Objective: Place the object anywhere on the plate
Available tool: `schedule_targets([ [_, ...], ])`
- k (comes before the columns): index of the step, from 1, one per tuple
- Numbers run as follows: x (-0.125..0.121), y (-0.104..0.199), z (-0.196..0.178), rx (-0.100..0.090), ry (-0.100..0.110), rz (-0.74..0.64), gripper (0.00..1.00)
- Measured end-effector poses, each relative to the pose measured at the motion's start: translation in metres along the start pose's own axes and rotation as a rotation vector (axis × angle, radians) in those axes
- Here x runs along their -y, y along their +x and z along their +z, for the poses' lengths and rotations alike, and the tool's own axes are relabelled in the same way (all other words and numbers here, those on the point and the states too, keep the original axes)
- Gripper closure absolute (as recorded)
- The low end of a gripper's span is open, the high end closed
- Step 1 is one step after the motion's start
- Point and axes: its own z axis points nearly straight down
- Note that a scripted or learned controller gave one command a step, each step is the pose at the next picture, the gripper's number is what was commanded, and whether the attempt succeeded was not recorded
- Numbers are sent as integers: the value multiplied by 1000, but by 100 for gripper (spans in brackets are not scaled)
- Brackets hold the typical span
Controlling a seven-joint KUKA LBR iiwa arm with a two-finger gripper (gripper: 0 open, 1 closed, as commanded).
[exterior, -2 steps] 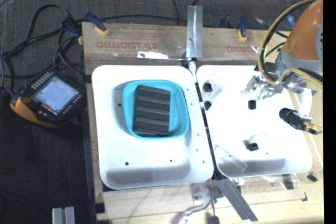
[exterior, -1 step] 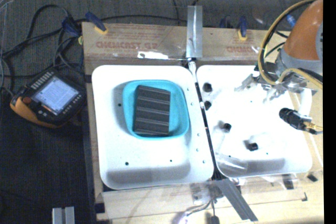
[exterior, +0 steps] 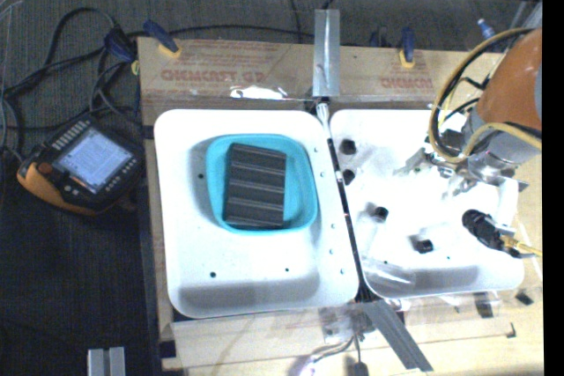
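Observation:
A dark grey ribbed block (exterior: 256, 185) lies flat in the middle of the blue plate (exterior: 304, 194), which sits in the left bin (exterior: 181, 224). My gripper (exterior: 456, 176) hangs low over the right part of the right bin (exterior: 392, 180), well away from the plate and the block. The grey wrist with its orange band (exterior: 520, 79) rises above it at the right edge. I see nothing held at the gripper.
Small black bits (exterior: 379, 212) (exterior: 424, 246) (exterior: 348, 145) dot the right bin's floor. A metal divider post (exterior: 326, 57) stands behind the seam between the bins. A teach pendant (exterior: 84, 165) and cables lie on the floor to the left.

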Motion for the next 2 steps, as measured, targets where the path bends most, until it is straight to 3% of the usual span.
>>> schedule_targets([
  [1, 41, 18, 3, 0, 1, 55, 0],
  [2, 75, 61, 17, 0, 3, 184, 0],
])
